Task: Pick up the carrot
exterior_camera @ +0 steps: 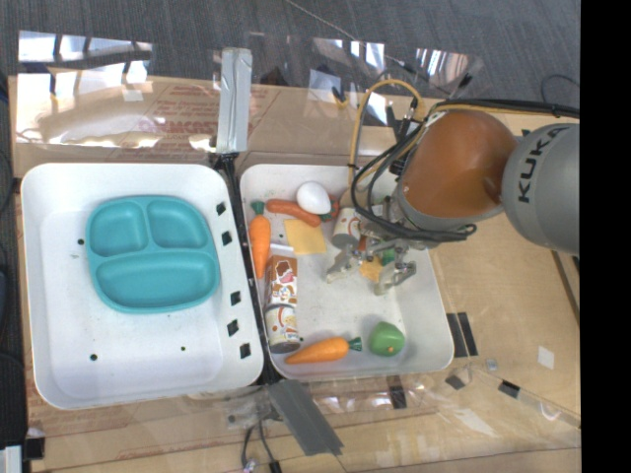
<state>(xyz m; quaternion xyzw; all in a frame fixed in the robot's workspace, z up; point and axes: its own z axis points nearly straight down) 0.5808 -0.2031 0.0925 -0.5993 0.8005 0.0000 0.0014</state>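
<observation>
Two orange carrots lie in the right bin [434, 315]: one carrot [259, 244] upright along the left wall, another [320, 351] green-tipped near the front; claw [370, 262] hovers spread apart, gripping nothing.

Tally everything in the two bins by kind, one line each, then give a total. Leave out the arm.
Carrots: 2
Sausage: 1
Egg: 1
Cheese slice: 1
Green fruit: 1
Printed carton: 1
Small yellow item under the gripper: 1, kind unclear
Teal tray: 1
Total: 9
</observation>
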